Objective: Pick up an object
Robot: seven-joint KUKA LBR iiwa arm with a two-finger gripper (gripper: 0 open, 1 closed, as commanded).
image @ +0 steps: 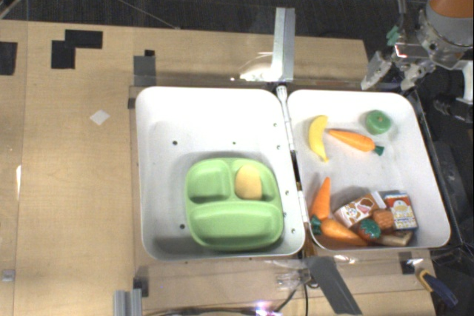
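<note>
The right bin point(426, 159) holds a yellow banana point(318, 137), an orange carrot point(353, 140) and a round green piece point(378, 122) near its back. At its front lie two more carrots point(321, 197) point(339, 232), small printed cartons point(355, 212) point(401, 209) and a brown piece point(384, 219), packed close together. My gripper point(389, 76) hangs above the back rim of the right bin, behind the green piece. Its fingers are spread open with nothing between them.
The left bin point(159, 129) carries a green divided plate point(222, 222) with a yellow rounded piece point(249, 181) in its upper right compartment. A metal post point(284, 48) stands behind the divider between the bins. Cables hang at the far right.
</note>
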